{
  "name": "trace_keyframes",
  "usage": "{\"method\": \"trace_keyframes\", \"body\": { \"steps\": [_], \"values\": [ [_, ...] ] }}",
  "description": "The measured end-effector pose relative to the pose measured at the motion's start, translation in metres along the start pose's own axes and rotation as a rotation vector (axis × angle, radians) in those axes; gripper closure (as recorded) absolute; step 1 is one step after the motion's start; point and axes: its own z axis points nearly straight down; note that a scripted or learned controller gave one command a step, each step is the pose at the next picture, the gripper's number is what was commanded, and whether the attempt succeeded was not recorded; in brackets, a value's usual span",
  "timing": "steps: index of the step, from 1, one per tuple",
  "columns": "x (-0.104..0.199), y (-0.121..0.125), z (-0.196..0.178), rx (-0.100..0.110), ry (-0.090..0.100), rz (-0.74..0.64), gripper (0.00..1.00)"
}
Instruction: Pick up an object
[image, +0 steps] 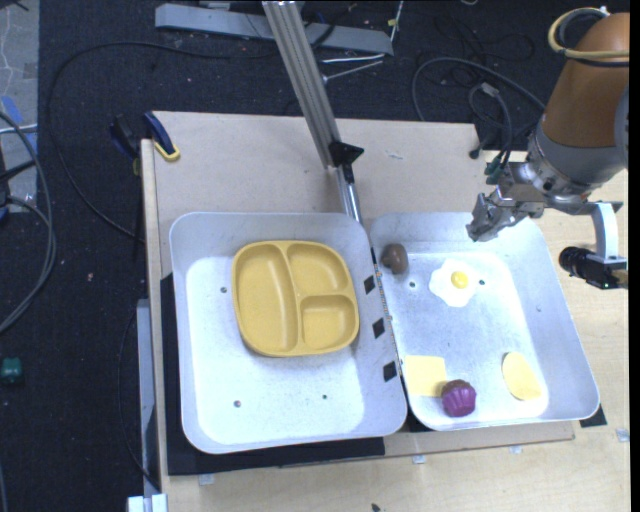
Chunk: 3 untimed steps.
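Note:
The right bin (545, 300) holds several toy foods. A brown lump (394, 258) lies at its far left corner and a fried egg (455, 283) sits beside it. Along the near side lie a yellow cheese square (424, 375), a purple berry (459, 398) and a yellow oval piece (521, 377). My gripper (484, 222) hangs over the bin's far right rim, above and to the right of the egg, with nothing visibly in it.
The left bin (200, 300) carries a yellow divided plate (296, 297). A slanted metal pole (310, 85) crosses the far side of the bench. A blue and yellow clamp (160, 140) sits at the bench's far left corner.

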Motion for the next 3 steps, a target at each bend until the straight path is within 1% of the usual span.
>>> {"method": "trace_keyframes", "body": {
  "steps": [1,2,3],
  "values": [
    [0.054,0.0,-0.003,0.0,0.0,0.0,1.0],
    [0.113,0.006,0.013,0.002,0.0,-0.001,1.0],
    [0.173,0.006,0.014,-0.001,0.0,-0.001,1.0]
  ]
}}
